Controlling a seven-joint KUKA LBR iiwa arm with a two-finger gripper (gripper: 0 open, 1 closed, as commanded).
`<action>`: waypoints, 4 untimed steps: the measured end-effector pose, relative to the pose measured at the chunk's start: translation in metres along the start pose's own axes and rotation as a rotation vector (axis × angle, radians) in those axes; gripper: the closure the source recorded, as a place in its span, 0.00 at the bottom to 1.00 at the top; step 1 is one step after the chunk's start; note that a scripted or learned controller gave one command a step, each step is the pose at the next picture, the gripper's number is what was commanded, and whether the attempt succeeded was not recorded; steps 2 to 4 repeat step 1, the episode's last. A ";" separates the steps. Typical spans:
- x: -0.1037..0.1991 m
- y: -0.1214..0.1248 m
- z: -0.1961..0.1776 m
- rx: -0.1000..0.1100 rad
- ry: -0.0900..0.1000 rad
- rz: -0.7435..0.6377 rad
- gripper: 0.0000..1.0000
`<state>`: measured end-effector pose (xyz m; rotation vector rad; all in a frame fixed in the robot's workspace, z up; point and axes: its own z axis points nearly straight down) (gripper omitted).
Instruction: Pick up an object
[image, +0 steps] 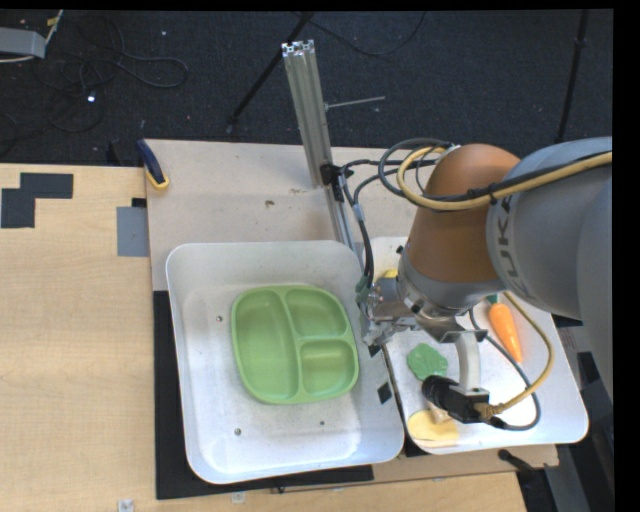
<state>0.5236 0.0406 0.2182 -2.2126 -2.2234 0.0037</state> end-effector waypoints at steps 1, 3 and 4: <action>0.055 -0.005 -0.010 -0.002 -0.002 0.001 1.00; 0.055 -0.005 -0.010 -0.002 -0.002 0.001 1.00; 0.055 -0.005 -0.010 -0.002 -0.002 0.001 1.00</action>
